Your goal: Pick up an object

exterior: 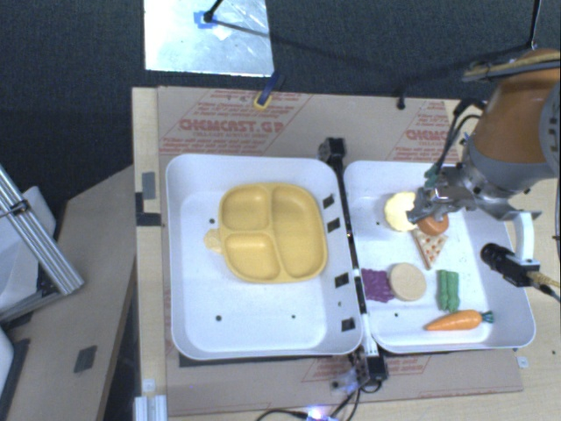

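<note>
Because the pincer [427, 210] sits low among crowded toys, its spread impossible to tell, it may nudge the yellow piece [399, 210] beside it.

**Where things lie in your two bins**

Your left bin [188, 323] holds a divided plate [267, 232] near its middle. In the right bin [517, 327], the gripper [427, 207] hangs over the far food pieces; nearer you lie a round cracker [408, 281], with a carrot [454, 321] right of it.
</note>
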### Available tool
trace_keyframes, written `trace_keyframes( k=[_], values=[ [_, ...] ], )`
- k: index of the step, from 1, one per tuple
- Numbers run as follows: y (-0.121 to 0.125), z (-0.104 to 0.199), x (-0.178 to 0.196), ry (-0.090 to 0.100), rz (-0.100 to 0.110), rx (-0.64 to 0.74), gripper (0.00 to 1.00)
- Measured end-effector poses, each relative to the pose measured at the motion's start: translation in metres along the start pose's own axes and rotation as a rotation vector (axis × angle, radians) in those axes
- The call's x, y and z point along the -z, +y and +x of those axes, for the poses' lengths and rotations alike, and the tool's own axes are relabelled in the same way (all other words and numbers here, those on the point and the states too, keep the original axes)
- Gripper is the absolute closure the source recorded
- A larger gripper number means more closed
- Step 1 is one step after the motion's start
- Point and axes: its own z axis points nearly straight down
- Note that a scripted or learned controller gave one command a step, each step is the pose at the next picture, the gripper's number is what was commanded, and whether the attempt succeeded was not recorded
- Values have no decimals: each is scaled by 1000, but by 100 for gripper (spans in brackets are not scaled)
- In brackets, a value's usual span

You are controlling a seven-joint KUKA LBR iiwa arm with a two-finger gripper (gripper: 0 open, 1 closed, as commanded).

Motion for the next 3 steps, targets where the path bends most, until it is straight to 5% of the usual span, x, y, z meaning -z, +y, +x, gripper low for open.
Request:
trace_keyframes(
  k=[1,2,3],
  values=[
    [1,0,-1,1,5,0,100],
    [53,12,9,1,1,3,100],
    [66,-1,-3,-1,4,-3,100]
  ],
)
